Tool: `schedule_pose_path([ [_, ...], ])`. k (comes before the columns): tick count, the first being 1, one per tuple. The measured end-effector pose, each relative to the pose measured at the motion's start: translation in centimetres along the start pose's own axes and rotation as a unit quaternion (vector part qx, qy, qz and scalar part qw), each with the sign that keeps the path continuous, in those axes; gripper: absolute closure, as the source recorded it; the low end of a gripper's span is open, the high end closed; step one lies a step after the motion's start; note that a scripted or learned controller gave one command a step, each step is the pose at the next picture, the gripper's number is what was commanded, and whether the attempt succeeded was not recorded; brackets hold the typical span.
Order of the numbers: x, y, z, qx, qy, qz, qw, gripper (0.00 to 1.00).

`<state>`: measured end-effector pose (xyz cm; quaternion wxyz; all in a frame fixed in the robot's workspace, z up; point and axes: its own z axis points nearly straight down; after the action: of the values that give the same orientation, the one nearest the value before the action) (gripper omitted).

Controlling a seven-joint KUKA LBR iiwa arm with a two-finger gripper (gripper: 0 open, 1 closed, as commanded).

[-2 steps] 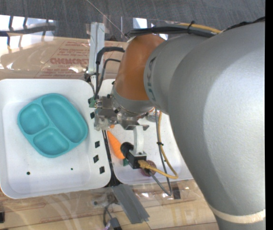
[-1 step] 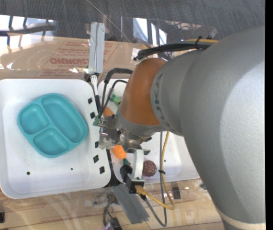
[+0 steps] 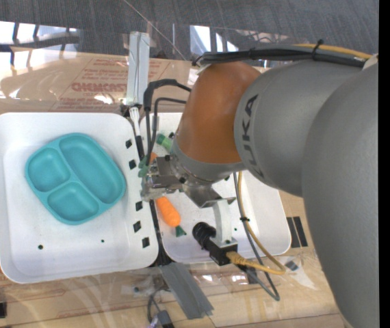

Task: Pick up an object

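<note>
An orange toy carrot (image 3: pixel 170 212) with a green tip lies in the right bin (image 3: pixel 263 241), close to its left wall. My gripper (image 3: pixel 155 180) hangs just above and left of the carrot, low over the bin's left edge, mostly covered by the orange-banded wrist. A small green piece (image 3: pixel 161 141) and a bit of orange show beside the wrist, higher up in the same bin. A teal divided plate (image 3: pixel 75 176) lies in the left bin (image 3: pixel 17 238).
The big grey arm covers most of the right bin. Black cables and a yellow one (image 3: pixel 260 265) loop over its front part. A metal post (image 3: pixel 139 67) stands between the bins at the back. A cardboard sheet lies behind the bins.
</note>
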<state>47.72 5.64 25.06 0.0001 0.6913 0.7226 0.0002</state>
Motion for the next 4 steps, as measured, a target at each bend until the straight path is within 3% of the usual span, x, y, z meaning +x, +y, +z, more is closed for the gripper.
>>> schedule_pose_path([
  [1,0.6,-0.1,0.2,0.004,0.001,-0.079,0.9969,1.0],
  [2,2.9,0.0,1.0,0.003,0.001,-0.214,0.9769,1.0],
  [3,4.0,0.0,3.0,0.003,0.001,-0.36,0.9329,1.0],
  [4,-3.6,-0.1,3.3,0.002,0.0,-0.407,0.9135,1.0],
])
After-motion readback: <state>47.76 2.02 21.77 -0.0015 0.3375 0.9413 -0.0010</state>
